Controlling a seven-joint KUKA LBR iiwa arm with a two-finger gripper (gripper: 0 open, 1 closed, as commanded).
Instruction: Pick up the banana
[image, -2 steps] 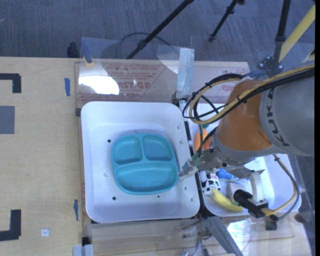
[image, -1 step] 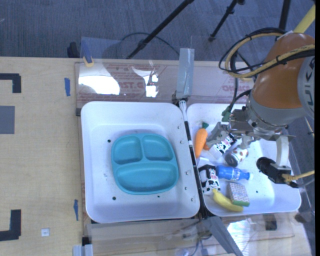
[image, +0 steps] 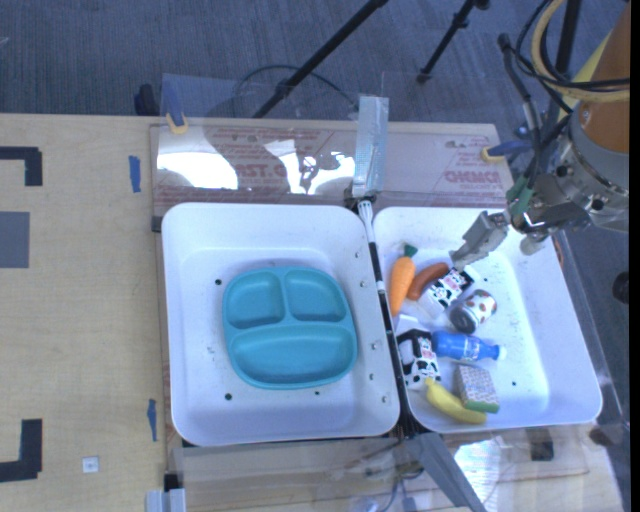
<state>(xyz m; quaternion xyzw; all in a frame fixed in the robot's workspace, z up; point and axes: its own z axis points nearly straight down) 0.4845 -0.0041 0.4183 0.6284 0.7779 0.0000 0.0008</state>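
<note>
In the camera view, the banana (image: 454, 402) lies in the right bin (image: 560, 360), at its near edge, just beside the grey sponge (image: 477, 385). Its long axis runs from upper left to lower right. The gripper (image: 470, 250) hangs over the far part of the same bin, above the carrot (image: 401, 281), well apart from the banana. I cannot tell how the claw stands; nothing is seen held in it. The coming move should go toward the near edge.

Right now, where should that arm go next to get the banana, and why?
Probably toward the near end of the right bin: the banana lies there beside a grey block, while the gripper hangs over the carrot end.
</note>
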